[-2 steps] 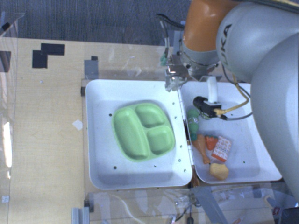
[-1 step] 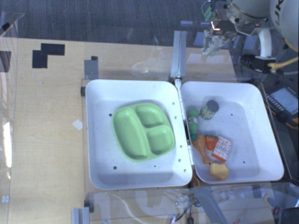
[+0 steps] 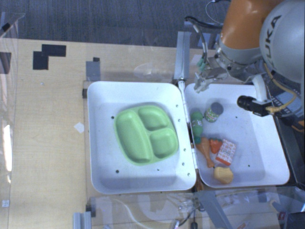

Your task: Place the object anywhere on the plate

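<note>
1. Camera view showed the pincer (image 3: 204,79) at the right bin's (image 3: 267,171) far edge; its state could not be told.
2. Toy objects (image 3: 217,149) lay below it; the green plate (image 3: 145,133) sat lower left.

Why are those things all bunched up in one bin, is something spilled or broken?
Nothing looks spilled or damaged. The right bin holds a loose pile along its left side: a can lying tipped, a green item, a carrot, a packet and a yellow piece. The green plate sits flat in the left bin.
</note>
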`<state>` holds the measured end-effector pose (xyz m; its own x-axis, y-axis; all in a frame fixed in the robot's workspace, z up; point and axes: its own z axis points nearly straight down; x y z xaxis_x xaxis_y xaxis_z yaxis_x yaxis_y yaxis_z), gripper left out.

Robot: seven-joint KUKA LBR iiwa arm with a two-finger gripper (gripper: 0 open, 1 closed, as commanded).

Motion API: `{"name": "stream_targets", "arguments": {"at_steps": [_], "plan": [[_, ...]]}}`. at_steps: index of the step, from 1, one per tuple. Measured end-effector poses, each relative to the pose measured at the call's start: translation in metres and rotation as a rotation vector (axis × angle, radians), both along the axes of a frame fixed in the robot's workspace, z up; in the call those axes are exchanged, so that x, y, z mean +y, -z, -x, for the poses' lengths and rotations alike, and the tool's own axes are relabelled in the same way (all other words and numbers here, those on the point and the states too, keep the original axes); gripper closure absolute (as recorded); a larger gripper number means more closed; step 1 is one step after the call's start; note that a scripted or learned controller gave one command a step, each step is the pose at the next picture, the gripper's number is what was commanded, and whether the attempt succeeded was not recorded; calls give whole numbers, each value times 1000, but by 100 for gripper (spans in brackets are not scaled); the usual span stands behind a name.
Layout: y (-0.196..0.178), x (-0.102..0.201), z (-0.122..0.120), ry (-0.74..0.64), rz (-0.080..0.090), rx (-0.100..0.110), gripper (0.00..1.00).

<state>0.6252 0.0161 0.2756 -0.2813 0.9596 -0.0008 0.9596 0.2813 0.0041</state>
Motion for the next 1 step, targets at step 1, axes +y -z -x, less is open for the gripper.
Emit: {"name": "stream_targets", "arguments": {"at_steps": [1], "plan": [[91, 32, 79, -209, 0, 0, 100]]}}
